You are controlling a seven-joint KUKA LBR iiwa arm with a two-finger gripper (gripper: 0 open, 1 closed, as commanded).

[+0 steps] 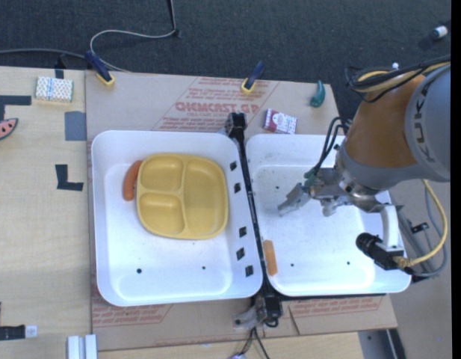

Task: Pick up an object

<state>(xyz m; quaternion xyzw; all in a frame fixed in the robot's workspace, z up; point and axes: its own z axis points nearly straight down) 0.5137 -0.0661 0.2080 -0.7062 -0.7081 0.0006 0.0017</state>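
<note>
Hand [290, 203] beyond "CHEMCAST" cardboard [208, 107]

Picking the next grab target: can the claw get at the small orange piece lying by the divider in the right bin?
Probably yes. The orange piece lies in the open on the right bin, and the claw hangs in that bin, though the divider wall beside it may crowd a finger.

yellow divided plate [182, 195], orange sausage [129, 181] beside it, white bins [118, 275], grey arm [439, 126] with orange band [387, 129]
</note>
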